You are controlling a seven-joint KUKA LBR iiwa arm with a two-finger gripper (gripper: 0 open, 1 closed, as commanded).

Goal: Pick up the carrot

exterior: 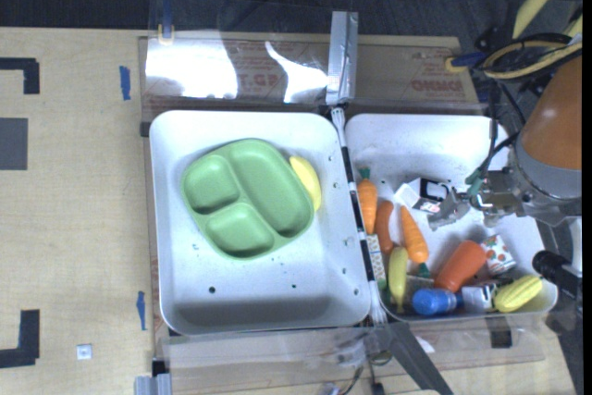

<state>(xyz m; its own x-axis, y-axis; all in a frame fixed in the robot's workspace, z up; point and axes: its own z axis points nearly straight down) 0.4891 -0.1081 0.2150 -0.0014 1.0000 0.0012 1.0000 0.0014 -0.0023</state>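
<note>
Grey arm (pixel 553 169), orange band, metal pincer (pixel 450 203)

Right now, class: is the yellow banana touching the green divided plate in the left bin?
Touching. The camera view shows the banana lying against the plate's right rim with no white bin floor between them.

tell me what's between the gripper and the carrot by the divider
In the camera view, a second carrot lies between the gripper and the carrot by the divider; the rest of the stretch is white bin floor.

Grey arm (pixel 555 153) in from the right, hand (pixel 446 206) low, wrist level.
</note>
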